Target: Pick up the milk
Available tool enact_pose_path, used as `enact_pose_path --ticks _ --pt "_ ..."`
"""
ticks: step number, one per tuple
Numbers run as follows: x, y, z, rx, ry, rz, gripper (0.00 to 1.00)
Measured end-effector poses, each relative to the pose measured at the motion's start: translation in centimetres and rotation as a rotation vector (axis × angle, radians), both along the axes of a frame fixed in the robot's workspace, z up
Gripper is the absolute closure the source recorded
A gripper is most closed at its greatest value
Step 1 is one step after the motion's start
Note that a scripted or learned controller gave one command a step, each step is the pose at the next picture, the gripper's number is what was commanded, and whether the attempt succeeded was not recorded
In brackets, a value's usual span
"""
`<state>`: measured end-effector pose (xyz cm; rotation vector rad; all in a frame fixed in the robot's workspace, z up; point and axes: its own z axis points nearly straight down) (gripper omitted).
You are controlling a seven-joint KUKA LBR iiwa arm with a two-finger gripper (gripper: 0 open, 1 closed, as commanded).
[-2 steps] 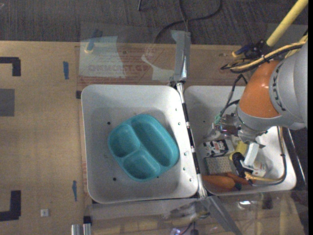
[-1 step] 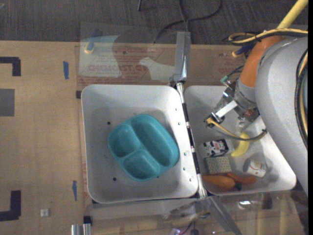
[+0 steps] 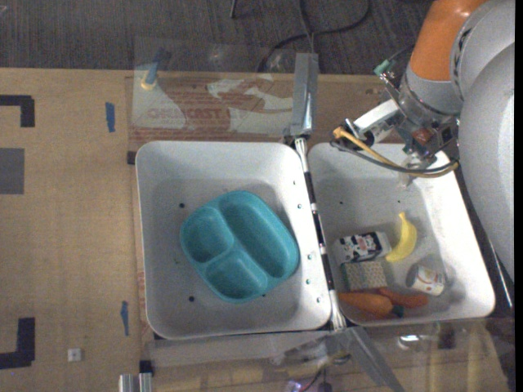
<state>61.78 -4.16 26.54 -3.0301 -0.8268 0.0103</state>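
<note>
While the milk (image 3: 362, 247) lies untouched on the floor of the right bin (image 3: 445, 196), the pick counts as not yet begun in any effective sense. The carton rests on its side near the bin's left wall, just beside a banana (image 3: 402, 238) and touching or nearly touching a grey block (image 3: 364, 275); two carrots (image 3: 384, 301) and a small cup (image 3: 426, 278) lie along the front wall. The hand (image 3: 417, 144) hangs over the bin's far edge, well apart from the milk, with nothing visibly in it; whether it is spread or closed I cannot tell from this angle. The left bin (image 3: 163, 178) carries a teal divided plate (image 3: 239, 244), not relevant. Remaining, by my judgement: travel toward the front left of the bin, descend, grasp, lift.
</note>
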Motion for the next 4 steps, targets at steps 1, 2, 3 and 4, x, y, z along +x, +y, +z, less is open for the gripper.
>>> enact_pose_path --ticks 1,2,3,4 --pt "-3.6 2.8 -8.5 0.002 0.003 0.025 0.00" --pt "-8.1 1.6 0.3 -0.001 0.000 -0.116 0.00" --pt "-6.9 4.0 -8.5 0.000 0.003 -0.104 0.00" --pt "1.2 4.3 -1.9 -0.001 -0.001 -0.194 0.00"
